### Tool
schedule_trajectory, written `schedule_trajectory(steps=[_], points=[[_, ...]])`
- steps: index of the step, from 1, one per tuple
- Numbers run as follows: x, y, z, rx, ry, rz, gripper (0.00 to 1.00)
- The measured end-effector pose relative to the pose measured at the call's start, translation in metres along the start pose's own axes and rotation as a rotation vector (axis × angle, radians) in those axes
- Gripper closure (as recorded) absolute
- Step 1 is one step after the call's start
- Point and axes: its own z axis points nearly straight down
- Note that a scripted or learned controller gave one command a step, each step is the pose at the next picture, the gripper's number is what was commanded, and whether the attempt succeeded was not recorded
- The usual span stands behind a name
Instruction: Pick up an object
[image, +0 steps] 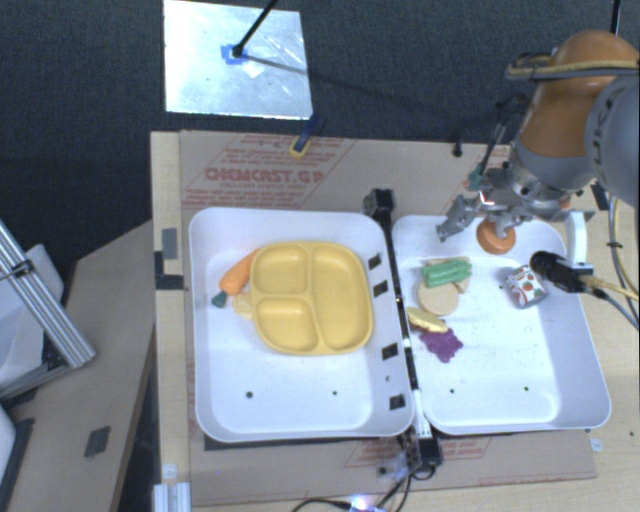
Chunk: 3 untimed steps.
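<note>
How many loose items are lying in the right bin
6: an orange piece at the back under the gripper, a green piece, a tan disc, a yellow piece, a purple piece, and a small can. The arm may hide more.

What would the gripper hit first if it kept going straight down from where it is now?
Probably the orange round piece at the back of the right bin; the gripper sits just above it. Depth is unclear, so it might meet bare bin floor beside it instead.

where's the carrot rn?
In the camera view the carrot lies in the left bin, tucked against the left edge of the yellow divided plate, with a small green piece just below its lower tip.
</note>
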Motion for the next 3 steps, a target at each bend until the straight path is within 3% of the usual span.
schedule_trajectory(steps=[1,3], points=[[0.000,0.002,-0.007,-0.012,-0.001,-0.002,0.00],[0.001,0.021,0.104,-0.011,-0.002,-0.005,0.00]])
